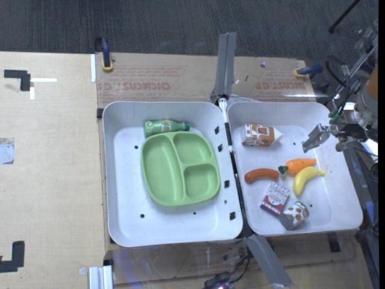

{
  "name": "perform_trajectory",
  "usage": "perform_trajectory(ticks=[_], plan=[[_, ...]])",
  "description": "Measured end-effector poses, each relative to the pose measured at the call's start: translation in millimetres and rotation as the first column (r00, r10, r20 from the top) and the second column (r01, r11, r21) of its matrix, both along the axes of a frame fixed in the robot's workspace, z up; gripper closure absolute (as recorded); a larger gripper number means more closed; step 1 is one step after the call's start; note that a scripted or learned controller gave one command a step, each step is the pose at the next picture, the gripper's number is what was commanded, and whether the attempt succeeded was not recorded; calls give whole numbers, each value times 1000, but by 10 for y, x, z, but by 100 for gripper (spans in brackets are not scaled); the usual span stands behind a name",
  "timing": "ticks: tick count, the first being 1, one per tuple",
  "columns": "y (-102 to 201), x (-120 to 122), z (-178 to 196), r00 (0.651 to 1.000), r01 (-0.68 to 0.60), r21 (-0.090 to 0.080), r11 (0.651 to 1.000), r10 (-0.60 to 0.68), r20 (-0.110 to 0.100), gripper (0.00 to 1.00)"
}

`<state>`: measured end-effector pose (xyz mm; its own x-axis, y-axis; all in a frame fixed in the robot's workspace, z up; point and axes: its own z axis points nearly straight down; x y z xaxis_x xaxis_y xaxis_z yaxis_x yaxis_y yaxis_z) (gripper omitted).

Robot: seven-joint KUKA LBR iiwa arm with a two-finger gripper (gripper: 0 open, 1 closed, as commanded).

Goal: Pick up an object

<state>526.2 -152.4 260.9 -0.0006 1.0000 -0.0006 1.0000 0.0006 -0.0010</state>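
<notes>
A carrot (300, 164) lies touching a banana (306, 177) in my right bin (283, 229). My gripper (317, 137) hovers just above them, seemingly open and holding nothing. I should descend centered on 1 item.

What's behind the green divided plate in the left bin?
A green bottle lies on its side just beyond the green plate, against its far rim, in the left bin. The plate's rim covers the bottle's lower edge; whatever is beneath the plate is hidden.
</notes>
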Motion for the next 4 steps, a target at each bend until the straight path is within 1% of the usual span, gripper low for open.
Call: perform_trajectory(ticks=[1,2,3,4], plan=[[-210,-71,-816,1000,28,0,1000,-28,0,0],[-338,154,-1686,997,-77,0,997,77,1,0],[-224,-436,-1687,999,-36,1,999,36,0,0],[-120,315,-1686,990,-143,0,990,143,1,0]])
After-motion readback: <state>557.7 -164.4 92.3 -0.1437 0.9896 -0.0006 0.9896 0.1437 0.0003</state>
